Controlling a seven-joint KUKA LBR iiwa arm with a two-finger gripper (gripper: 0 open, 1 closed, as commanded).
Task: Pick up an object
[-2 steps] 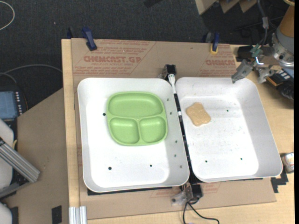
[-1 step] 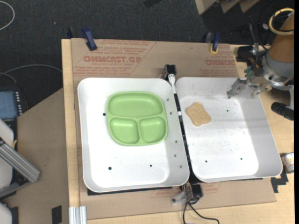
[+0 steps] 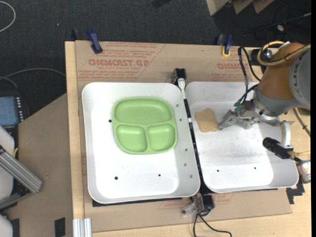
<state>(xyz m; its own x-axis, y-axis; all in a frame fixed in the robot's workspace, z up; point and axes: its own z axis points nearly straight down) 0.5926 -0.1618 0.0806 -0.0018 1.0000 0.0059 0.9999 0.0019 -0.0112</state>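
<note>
Tan sponge-like piece [image 3: 207,120] lies in the right bin [image 3: 237,177] near its left wall, and the gripper [image 3: 232,118] hovers just beside it, fingers spread and holding nothing, probably to straddle it.

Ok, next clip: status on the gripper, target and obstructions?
Gripper low in right bin, beside tan sponge, no grasp seen. Green divided plate in left bin. Nothing blocking.
</note>
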